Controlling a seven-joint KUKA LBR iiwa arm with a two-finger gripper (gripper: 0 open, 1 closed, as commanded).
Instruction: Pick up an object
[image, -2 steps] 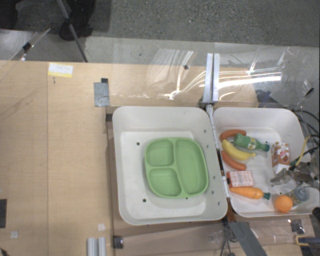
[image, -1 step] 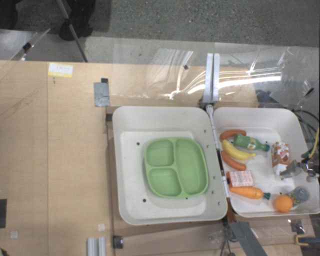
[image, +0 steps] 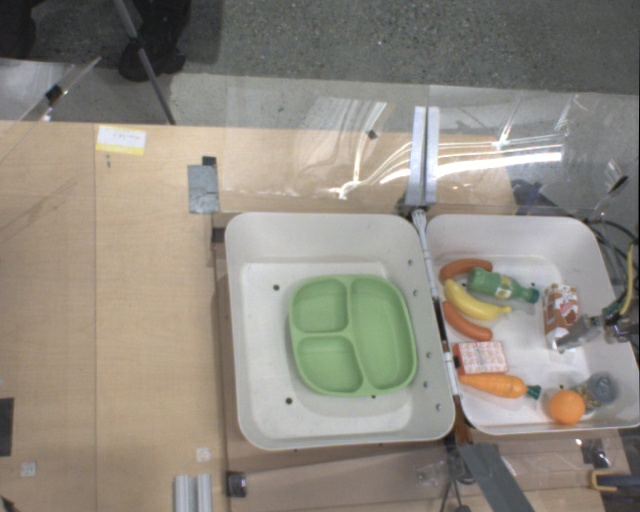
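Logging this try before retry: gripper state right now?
Gripper: at the right bin's right edge, beside the small brown packet; open or shut cannot be told, and nothing visibly held.

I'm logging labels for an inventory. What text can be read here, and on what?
None is readable.
Yellow sticker on the bench: print too small.
Red-and-white box in the right bin: markings blurred.
Brown packet: print blurred.
Green bottle: label blurred.

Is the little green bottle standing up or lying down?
Lying down. The small green bottle rests on its side in the right white bin, its length stretched flat beside the yellow banana.
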